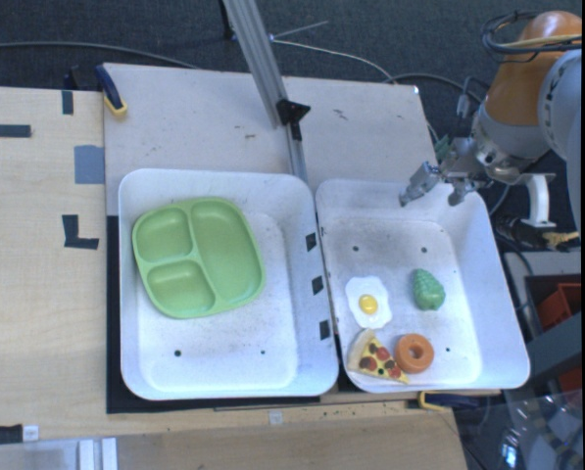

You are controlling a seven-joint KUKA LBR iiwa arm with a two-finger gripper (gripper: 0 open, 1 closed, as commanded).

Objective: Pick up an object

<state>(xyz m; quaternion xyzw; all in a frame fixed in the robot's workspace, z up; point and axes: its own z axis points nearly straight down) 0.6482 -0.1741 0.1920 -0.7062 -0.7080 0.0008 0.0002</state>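
The right bin (pixel 468 225) holds a fried egg (pixel 368 302), a green lumpy toy (pixel 428 289), a pizza slice (pixel 374 357) and a glazed donut (pixel 414 352), all near its front half. My gripper (pixel 433 189) hangs over the bin's far right corner, well behind the toys. Its two fingers point down and stand apart, open, with nothing between them. The grey arm with its orange band (pixel 527 76) reaches in from the upper right.
The left bin (pixel 145 351) carries a green divided plate (pixel 197 256). A metal pole (pixel 263 57) slants down to the gap between the bins. Cables run along the bench's back and right side.
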